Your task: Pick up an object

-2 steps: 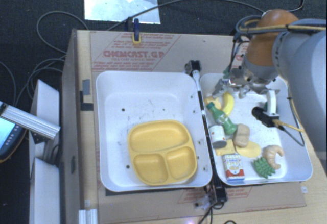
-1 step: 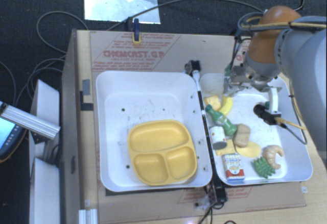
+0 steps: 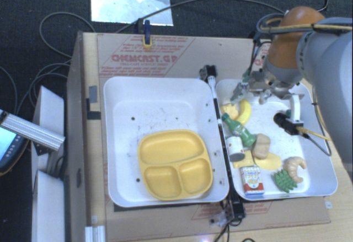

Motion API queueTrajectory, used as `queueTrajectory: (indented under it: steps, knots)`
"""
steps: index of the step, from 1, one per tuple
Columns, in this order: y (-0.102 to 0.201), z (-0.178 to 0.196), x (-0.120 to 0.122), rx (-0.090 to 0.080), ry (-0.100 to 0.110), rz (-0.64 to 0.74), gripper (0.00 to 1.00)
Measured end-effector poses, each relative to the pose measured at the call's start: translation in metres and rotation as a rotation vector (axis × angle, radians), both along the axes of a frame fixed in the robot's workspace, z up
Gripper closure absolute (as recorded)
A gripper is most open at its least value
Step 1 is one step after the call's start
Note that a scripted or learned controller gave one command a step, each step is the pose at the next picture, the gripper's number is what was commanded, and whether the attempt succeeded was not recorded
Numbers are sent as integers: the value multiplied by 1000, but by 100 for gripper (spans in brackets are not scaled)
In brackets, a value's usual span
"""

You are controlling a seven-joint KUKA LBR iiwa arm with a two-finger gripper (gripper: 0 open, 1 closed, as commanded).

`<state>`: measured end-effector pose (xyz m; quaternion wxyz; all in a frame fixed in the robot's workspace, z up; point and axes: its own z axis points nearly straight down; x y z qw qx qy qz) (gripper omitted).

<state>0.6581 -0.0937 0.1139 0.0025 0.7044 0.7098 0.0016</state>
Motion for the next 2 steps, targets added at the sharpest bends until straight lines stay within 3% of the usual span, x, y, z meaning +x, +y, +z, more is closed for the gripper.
queueTrajectory:
  steps: [1, 2]
  knots:
    - [4, -21, 0, 1, -7, -3, 0]
    - [4, -10, 2, 0, -11, -1, 100]
